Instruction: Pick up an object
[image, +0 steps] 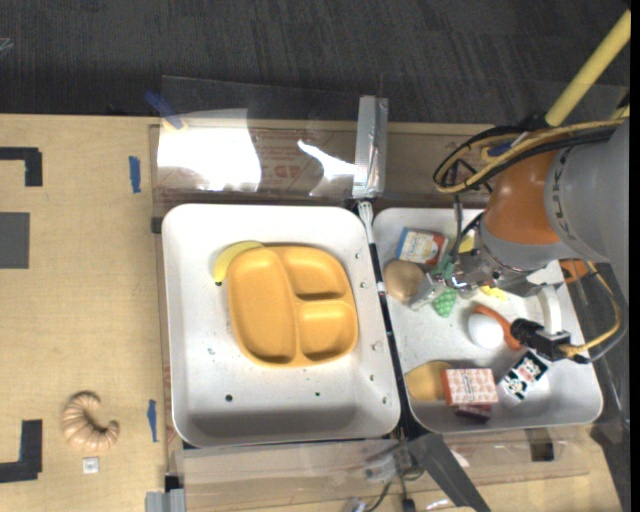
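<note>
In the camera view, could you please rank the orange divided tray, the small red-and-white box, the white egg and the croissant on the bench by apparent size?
Largest to smallest:
1. orange divided tray, by far
2. croissant and small red-and-white box look about alike, so I won't rank them
3. white egg, partly hidden by the arm, seems smallest
</note>
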